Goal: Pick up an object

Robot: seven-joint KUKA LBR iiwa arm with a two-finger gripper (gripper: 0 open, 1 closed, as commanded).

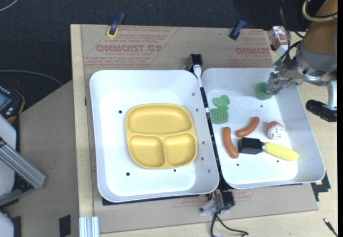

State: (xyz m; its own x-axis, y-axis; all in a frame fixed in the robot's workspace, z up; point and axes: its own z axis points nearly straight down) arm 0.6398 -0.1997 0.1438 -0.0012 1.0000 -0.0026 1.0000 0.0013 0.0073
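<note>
My gripper [272, 87] is down in the right bin's [300, 123] far corner, right over a small round green thing [262, 91]. Honestly can't tell how it's set from this angle. Looks like light plastic toy food, probably slick, so I'd pinch across its middle.

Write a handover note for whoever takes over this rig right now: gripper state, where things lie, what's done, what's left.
Gripper: low at the right bin's far side, right at a green object; a hold can't be confirmed.
Also in the right bin: green pieces, two sausages, a corn cob with a black handle, a small red-and-white piece.
Left bin: yellow divided tray.
Done: nothing visibly lifted.
Left: secure and lift an object.
</note>
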